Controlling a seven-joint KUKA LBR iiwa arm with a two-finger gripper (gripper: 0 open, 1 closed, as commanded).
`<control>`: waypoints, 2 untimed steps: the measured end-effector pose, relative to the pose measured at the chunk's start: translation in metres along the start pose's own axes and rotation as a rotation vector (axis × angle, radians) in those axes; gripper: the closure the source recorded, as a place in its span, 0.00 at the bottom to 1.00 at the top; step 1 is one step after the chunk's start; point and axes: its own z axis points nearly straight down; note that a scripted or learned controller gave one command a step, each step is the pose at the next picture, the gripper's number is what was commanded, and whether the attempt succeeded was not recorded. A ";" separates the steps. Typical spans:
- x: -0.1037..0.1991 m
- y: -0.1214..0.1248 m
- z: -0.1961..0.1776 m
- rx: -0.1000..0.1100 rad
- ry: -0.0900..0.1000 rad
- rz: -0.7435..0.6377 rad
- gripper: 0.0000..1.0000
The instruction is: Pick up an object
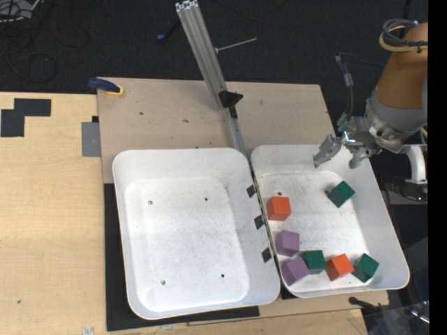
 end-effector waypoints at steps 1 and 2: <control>0.000 0.001 -0.003 -0.004 -0.001 -0.002 0.00; 0.008 0.003 0.044 0.000 0.000 -0.003 0.00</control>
